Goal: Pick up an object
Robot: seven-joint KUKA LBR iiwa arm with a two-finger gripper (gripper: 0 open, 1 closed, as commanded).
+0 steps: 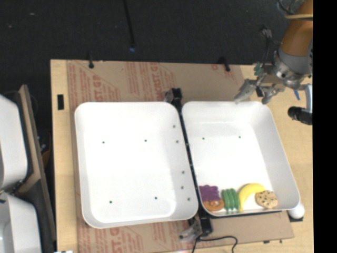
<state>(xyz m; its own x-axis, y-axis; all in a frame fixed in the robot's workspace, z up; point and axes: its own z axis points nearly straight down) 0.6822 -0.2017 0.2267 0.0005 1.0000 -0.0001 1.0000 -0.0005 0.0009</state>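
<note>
While the right bin (263,136) keeps its toys in a row along its near wall, a good pick means dropping squarely over one, perhaps the yellow banana (250,190) between the green piece (230,199) and cookie (266,198). Above that bin's far right corner, the gripper (254,95) hangs with fingers spread, pinching nothing.

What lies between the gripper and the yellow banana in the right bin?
In the camera view, bare white bin floor separates the gripper from the banana.
</note>
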